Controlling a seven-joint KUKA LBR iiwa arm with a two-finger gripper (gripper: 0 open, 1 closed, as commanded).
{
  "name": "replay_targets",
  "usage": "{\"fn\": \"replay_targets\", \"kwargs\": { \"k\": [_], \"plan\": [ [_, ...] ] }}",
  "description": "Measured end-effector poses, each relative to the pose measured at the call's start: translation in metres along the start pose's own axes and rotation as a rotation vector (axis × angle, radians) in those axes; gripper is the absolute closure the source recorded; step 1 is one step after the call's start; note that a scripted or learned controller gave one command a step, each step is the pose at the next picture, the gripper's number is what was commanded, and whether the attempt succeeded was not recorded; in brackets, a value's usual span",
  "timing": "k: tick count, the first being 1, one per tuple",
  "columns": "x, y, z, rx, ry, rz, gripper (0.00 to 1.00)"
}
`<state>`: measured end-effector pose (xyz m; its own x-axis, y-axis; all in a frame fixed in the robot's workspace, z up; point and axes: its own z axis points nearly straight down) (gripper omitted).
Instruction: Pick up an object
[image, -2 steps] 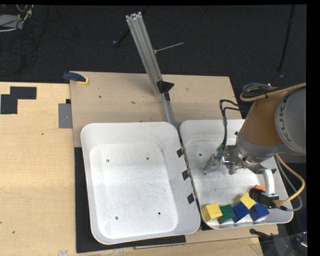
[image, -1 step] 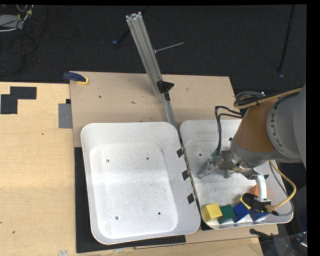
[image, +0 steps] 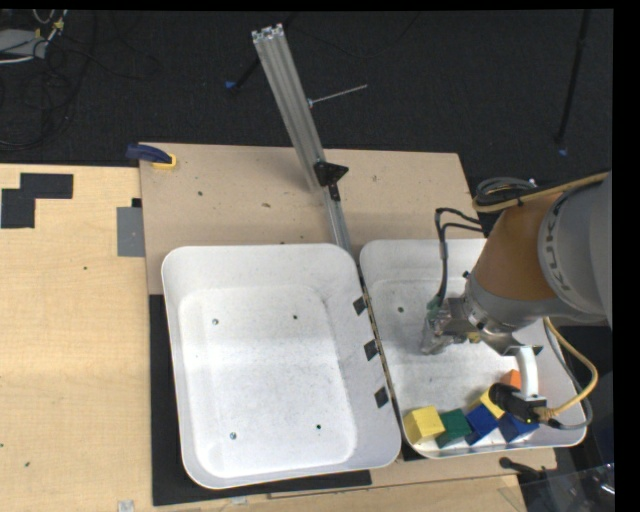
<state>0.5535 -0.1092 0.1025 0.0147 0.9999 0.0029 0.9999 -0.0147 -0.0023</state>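
My gripper (image: 433, 338) hangs low over the middle of the right bin (image: 400, 270), reaching in from the right. I see nothing between its fingers. At the bin's near edge lies a cluster of blocks: a yellow block (image: 423, 423), a green block (image: 452, 427), a blue block (image: 482, 423) with a second yellow piece (image: 491, 403) on it, and a small orange piece (image: 513, 379). The cluster sits below and to the right of the gripper, apart from it.
The left bin (image: 200, 290) lies beside the right one, joined by black clips (image: 371, 349). A slanted aluminium rail (image: 295, 100) rises behind the bins. A blue and yellow clamp (image: 150, 154) sits at the board's far left corner.
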Motion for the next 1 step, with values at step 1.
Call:
{"fn": "replay_targets", "kwargs": {
  "k": [1],
  "plan": [
    [-0.0038, -0.0048, -0.0436, -0.003, -0.003, -0.001, 1.00]
  ]
}}
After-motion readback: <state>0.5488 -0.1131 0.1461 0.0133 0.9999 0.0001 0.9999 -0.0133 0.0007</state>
